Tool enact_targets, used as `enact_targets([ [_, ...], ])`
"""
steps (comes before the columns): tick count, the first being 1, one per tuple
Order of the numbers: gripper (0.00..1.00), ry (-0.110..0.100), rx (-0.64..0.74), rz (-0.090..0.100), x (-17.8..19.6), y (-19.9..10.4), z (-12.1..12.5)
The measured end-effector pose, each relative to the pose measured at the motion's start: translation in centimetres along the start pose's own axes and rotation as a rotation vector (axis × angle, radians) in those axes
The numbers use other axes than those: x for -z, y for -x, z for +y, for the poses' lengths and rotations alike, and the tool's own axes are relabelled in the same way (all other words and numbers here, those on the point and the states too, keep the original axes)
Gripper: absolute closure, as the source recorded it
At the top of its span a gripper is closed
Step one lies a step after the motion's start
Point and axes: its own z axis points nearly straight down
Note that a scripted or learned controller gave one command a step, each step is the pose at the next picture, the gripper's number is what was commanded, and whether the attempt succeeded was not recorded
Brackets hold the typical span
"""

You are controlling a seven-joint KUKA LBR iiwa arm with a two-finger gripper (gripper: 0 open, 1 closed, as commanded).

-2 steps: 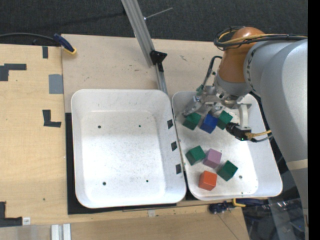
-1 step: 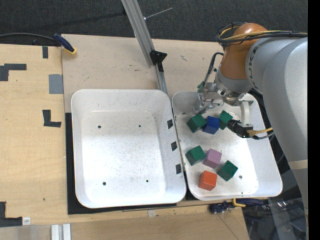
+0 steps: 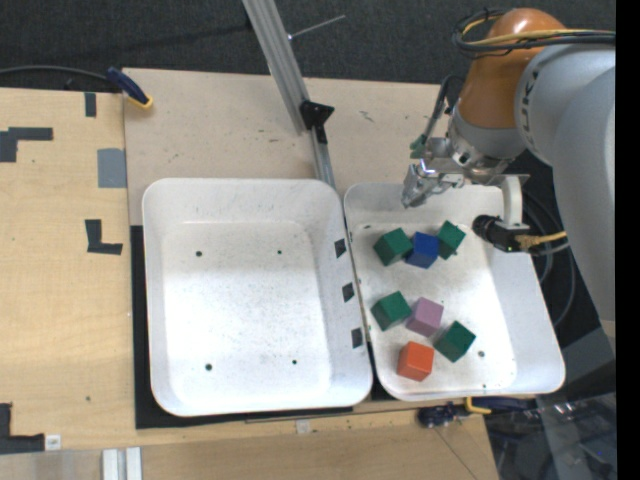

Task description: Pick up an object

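The right bin (image 3: 520, 353) holds several small blocks. Near its back lie a green block (image 3: 393, 246), a blue block (image 3: 424, 249) and another green block (image 3: 451, 238), close together. Toward the front sit a green block (image 3: 391, 310), a purple block (image 3: 426, 316), a green block (image 3: 456, 340) and an orange block (image 3: 416, 360). My gripper (image 3: 417, 190) hangs over the bin's back edge, above and just behind the blue block. Nothing shows between its fingers.
The left bin (image 3: 160, 218) stands beside the right one. A slanted metal rail (image 3: 283, 63) runs down to the gap between the bins. A blue-and-yellow clamp (image 3: 131, 87) lies at the bench's back left. Cables hang at the right.
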Motion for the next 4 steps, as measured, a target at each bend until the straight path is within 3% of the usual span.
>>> enact_targets([
  [2,1.0,-0.002,0.0,0.0,10.5,0.5,-0.5],
  [4,1.0,-0.008,0.005,0.002,8.5,-9.6,-1.2],
])
